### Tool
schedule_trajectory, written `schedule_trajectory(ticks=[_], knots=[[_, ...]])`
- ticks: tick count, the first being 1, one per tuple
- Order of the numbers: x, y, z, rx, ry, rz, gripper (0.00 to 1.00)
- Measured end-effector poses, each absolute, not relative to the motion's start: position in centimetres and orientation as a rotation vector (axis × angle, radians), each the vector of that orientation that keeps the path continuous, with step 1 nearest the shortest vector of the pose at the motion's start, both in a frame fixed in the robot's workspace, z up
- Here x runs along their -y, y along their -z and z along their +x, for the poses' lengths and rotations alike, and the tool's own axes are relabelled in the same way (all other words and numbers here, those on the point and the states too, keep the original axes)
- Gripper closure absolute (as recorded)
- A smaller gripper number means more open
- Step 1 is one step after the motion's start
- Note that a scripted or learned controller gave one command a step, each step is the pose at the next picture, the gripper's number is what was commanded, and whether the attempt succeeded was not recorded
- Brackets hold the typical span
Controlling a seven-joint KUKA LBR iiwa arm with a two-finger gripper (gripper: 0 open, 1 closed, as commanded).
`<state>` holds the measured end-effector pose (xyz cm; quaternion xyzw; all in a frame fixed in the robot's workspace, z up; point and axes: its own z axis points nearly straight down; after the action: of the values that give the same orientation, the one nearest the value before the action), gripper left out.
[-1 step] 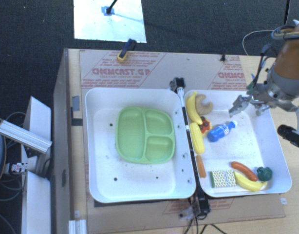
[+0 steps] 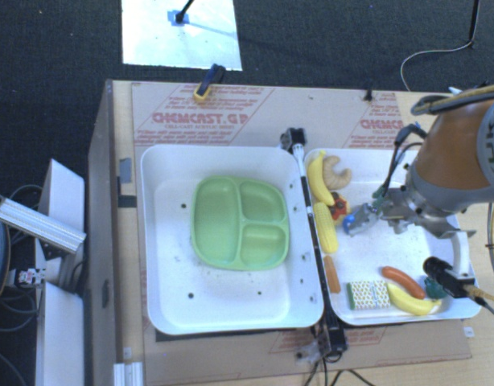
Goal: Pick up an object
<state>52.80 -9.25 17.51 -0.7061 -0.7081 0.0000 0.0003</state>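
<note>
Yellow, red and tan toy foods lie in the right bin (image 2: pixel 368 316): a banana (image 2: pixel 314 178) and corn cob (image 2: pixel 325 227) along its left wall, a sausage (image 2: pixel 403 280) and second banana (image 2: pixel 411 298) near the front. The gripper (image 2: pixel 361 219) hangs low beside the corn; its opening cannot be told. A green divided plate (image 2: pixel 239 223) occupies the left bin (image 2: pixel 162 296).

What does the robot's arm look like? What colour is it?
The arm is fat and rounded, with a big orange band and smooth grey parts under it. Thin dark cables run along its side. At its end sits a small gripper of grey metal, with a bit of blue on it. The picture is too blurry to make out any writing on it.
</note>
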Motion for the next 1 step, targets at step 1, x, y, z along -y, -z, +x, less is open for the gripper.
schedule_trajectory(ticks=[1], knots=[[9.39, -19.75, 50.33, 2.223, 0.002, -2.221, 0.00]])
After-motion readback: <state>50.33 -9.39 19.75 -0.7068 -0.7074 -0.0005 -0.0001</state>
